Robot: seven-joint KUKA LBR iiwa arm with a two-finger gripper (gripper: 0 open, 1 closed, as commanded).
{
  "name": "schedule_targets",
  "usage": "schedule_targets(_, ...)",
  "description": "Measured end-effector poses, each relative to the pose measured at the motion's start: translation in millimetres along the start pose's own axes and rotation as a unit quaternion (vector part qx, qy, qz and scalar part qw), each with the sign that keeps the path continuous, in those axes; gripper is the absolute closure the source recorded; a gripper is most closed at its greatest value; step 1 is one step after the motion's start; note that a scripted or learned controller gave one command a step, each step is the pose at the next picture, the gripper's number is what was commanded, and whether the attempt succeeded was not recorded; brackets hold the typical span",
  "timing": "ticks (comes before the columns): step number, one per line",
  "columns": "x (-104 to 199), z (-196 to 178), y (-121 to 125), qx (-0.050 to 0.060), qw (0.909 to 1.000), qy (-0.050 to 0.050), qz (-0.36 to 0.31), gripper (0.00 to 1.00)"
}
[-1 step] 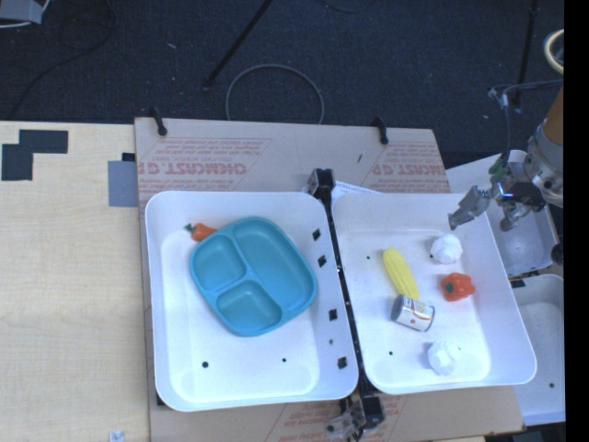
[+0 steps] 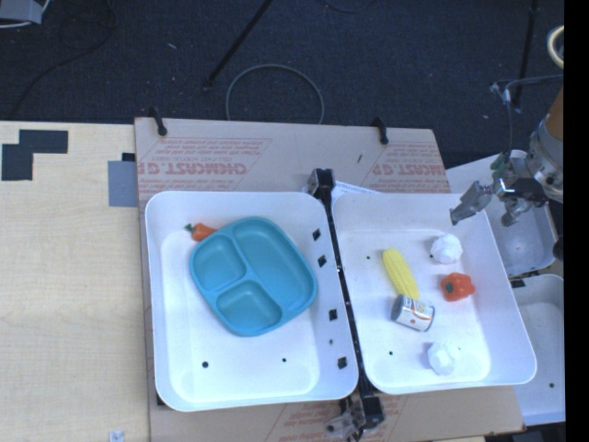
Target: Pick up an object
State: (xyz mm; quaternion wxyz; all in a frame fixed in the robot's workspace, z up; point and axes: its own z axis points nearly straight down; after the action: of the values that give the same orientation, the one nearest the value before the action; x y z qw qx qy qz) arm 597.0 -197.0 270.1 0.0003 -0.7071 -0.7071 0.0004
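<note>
In the right bin (image 2: 368, 228) lie a yellow corn cob (image 2: 399, 272), a small silver can (image 2: 413, 313) just below it, an orange-red pepper (image 2: 456, 286), a white ball-like lump (image 2: 446, 248) and another white lump (image 2: 441, 358) near the front. My gripper (image 2: 490, 203) hangs at the bin's far right edge, above and right of the upper white lump. Its two fingers are spread apart, with nothing between them.
The left bin (image 2: 170, 339) holds a blue divided plate (image 2: 251, 274) and a small orange carrot-like piece (image 2: 200, 232) at its upper left. A black divider (image 2: 337, 293) runs between the bins. Cardboard (image 2: 230, 159) lies behind them.
</note>
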Motion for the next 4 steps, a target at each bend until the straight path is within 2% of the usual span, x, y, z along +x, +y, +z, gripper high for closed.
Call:
schedule_targets(1,-7,47,-1,0.002,1.0000,0.001,0.000,0.00)
schedule_targets(3,0,160,12,0.003,1.0000,0.001,-0.002,0.00)
schedule_targets(4,-1,147,13,0.001,1.0000,0.000,-0.002,1.00)
